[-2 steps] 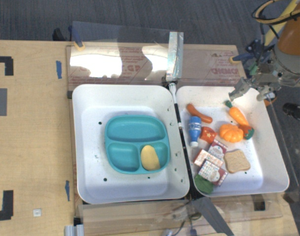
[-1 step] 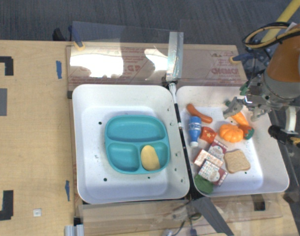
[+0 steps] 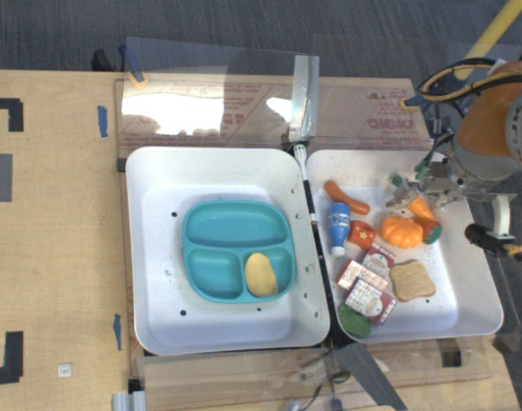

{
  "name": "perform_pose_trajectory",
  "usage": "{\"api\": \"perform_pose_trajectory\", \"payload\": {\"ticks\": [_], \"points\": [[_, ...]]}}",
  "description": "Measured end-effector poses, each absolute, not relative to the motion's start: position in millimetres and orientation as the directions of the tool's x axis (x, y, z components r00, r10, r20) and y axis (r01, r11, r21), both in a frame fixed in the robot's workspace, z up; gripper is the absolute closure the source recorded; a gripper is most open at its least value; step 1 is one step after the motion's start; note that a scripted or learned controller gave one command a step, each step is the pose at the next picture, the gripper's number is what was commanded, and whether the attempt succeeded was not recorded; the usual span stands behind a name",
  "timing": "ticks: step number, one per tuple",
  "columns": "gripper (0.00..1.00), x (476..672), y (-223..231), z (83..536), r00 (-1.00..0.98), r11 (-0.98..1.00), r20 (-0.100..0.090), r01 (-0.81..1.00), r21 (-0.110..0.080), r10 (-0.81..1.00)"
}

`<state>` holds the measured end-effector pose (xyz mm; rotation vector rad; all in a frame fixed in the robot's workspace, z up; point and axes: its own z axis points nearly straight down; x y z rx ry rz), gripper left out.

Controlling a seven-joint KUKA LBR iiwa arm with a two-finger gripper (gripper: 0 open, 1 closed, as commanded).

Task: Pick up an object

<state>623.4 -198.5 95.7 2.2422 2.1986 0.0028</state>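
left bin [image 3: 150, 229] has one teal divided tray [image 3: 235, 229] with a single yellow potato [image 3: 261, 275] in its lower right section. right bin [image 3: 475, 311] is cluttered: one pumpkin [image 3: 401, 232], one hot dog [image 3: 347, 198], one bottle [image 3: 339, 226], one bread slice [image 3: 412, 281], couple small boxes [image 3: 366, 288]. gripper [image 3: 418, 197] sits over the pumpkin pile, can't tell if it's open or holding anything

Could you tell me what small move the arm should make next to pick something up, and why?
Probably a short descent straight down. The gripper hangs over the right bin, just above the orange pumpkin and the small orange piece beside it, with nothing visibly held. The toys lie crowded there, so a small vertical move seems safer than a sideways sweep.
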Motion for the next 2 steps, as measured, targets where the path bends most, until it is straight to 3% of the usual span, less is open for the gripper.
{"api": "perform_pose_trajectory", "payload": {"ticks": [1, 2], "points": [[1.00, 623.8, -198.9, 105.6, 0.020, -0.020, 0.000, 1.000, 0.004, 1.000], [1.00, 572.0, -156.3, 128.5, 0.209, -0.209, 0.002, 0.978, -0.002, 0.978]]}}
